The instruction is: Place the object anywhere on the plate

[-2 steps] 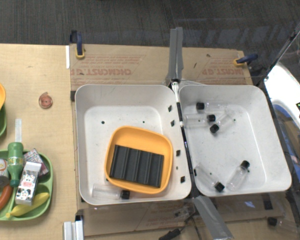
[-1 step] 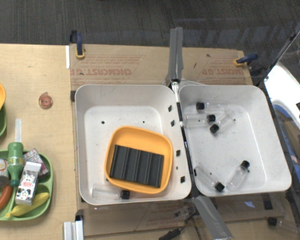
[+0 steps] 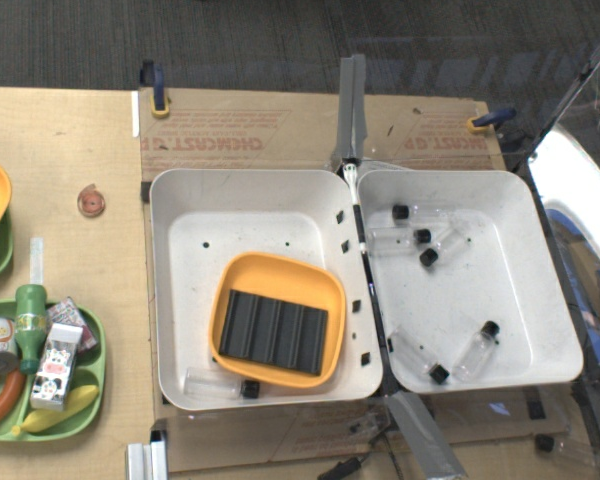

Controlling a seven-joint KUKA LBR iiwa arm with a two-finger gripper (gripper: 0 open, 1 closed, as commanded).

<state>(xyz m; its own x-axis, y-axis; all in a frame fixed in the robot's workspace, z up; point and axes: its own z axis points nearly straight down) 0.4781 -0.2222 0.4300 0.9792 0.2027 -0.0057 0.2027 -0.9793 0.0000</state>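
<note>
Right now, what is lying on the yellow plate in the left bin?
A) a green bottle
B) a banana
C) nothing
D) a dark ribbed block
D: a dark ribbed block lies flat on the yellow plate, which sits in the left bin.

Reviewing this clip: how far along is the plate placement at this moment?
Done, by the look of it: a black ribbed block lies flat on the yellow plate in the left bin, inside the plate's rim. In hand: nothing visible being carried. Left: possibly nothing, if the block is the object meant. A clear vial with a black cap lies beside the plate in the left bin, and several more vials lie in the right bin.
</note>
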